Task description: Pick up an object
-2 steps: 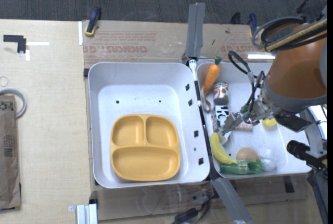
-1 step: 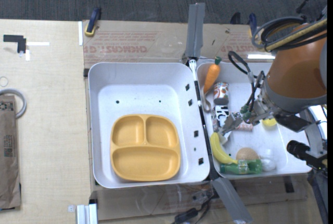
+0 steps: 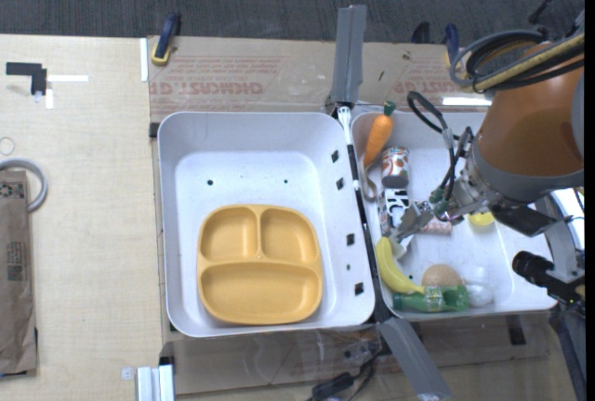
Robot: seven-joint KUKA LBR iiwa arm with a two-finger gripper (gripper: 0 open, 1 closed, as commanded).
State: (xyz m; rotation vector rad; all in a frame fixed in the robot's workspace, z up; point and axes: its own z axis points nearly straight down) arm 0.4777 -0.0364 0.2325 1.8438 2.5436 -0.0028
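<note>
Hovering end effector (image 3: 414, 224) over right bin (image 3: 521, 297), grip state unclear, banana (image 3: 392, 267) partly hidden.

Bench (image 3: 74, 204) with two bins (image 3: 186, 204)

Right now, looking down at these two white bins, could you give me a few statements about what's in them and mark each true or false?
1. The yellow divided plate lies in the left bin. True.
2. The carrot lies on the plate. False: it rests in the right bin, at its far left corner.
3. The banana lies beside the green bottle at the near edge of the right bin. True.
4. The arm's hand hovers over the left bin. False: it is over the right bin, near the can.
5. The plate has three compartments. True.
</note>
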